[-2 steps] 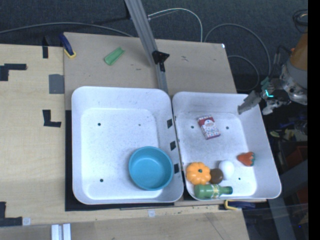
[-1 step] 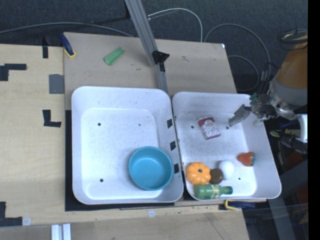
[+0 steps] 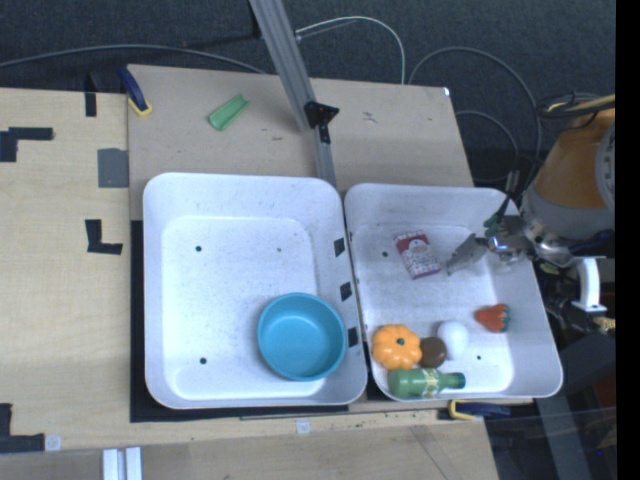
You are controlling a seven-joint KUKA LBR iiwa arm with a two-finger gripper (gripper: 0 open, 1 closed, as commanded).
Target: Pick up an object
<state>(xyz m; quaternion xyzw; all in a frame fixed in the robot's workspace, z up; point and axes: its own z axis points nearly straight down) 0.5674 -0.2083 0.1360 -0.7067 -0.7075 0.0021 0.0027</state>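
My gripper (image 3: pixel 462 258) reaches into the right bin (image 3: pixel 380 208) from the right, its grey fingers pointing down-left just beside a small red and white packet (image 3: pixel 415 254). Nothing shows between the fingers. Along the bin's near side lie an orange pumpkin (image 3: pixel 397 346), a brown ball (image 3: pixel 432 351), a white egg-like object (image 3: pixel 454 336) and a green bottle (image 3: pixel 426 381). A red strawberry-like toy (image 3: pixel 491 317) rests near the right wall.
The left bin (image 3: pixel 170 208) holds a blue bowl (image 3: pixel 300 335) at its near right corner. A grey pole (image 3: pixel 285 53) rises behind the bins. A green block (image 3: pixel 227 112) lies on the board at the back.
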